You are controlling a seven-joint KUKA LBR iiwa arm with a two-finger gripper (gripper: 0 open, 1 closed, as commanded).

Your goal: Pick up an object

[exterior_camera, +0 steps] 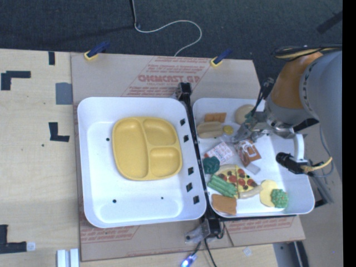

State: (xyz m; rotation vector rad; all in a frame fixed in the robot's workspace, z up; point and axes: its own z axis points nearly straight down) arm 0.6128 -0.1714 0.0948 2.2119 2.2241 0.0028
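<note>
Camera view: the gripper (245, 133) sits low in the right bin (303, 204) among packed toy food, so it could easily nudge the brown packet (249, 152) or wrapped candy (221, 151) aside instead of catching one. Arm reaches in from the right, wrist angled down-left; can't tell how the claw is set.

The arm (311, 93) runs off the picture's right edge, and its wrist covers part of the right bin's (300, 204) far rim and the right side of the pale round piece (243, 114) there. The gripper (245, 135), above the toy food just right of the divider between the 2 bins, is too small and dark to read. At the right bin's near corner, the clutter by the cables (203, 235) is blurred.
</note>
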